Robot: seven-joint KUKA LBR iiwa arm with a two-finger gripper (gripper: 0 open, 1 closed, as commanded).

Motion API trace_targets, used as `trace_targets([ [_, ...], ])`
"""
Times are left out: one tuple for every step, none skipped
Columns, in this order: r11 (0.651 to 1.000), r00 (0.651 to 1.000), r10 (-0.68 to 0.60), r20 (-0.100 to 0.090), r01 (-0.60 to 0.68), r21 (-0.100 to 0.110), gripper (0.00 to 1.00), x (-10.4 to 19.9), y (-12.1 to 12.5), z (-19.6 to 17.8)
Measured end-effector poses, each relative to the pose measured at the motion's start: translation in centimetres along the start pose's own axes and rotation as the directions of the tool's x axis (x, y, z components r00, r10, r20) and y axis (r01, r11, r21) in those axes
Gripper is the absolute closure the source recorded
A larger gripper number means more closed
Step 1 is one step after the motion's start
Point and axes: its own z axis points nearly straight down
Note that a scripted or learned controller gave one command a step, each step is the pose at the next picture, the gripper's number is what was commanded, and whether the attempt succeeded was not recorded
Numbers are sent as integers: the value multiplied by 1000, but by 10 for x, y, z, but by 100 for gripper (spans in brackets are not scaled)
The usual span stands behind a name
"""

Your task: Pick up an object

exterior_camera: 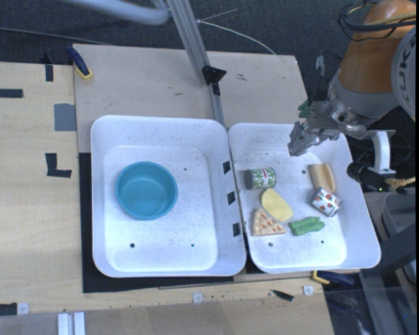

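The right bin [265, 142] holds several small objects. A green-labelled can [262, 179] lies on its side near the bin's left. Below it sit a yellow lemon-like piece [276, 204], a waffle-patterned wedge [266, 225] and a green pod [306, 225]. To the right lie a tan bread-like roll [322, 176] and a small red-and-white box [325, 202]. My gripper [299, 143] hangs over the bin's upper part, above and right of the can, apart from all objects, with nothing seen in it.
The left bin [195, 243] holds a blue bowl [147, 190]. A slanted metal pole [195, 44] crosses above the bins' junction. The arm's orange band [377, 19] sits at the upper right. Cables and dark gear [377, 166] lie right of the bins.
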Motion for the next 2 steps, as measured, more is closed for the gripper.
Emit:
trace_targets([
  [1000, 1000, 2, 1, -2, -1, 100, 49, -8, 14],
  [1000, 1000, 1, 1, -1, 2, 100, 97, -34, 32],
])
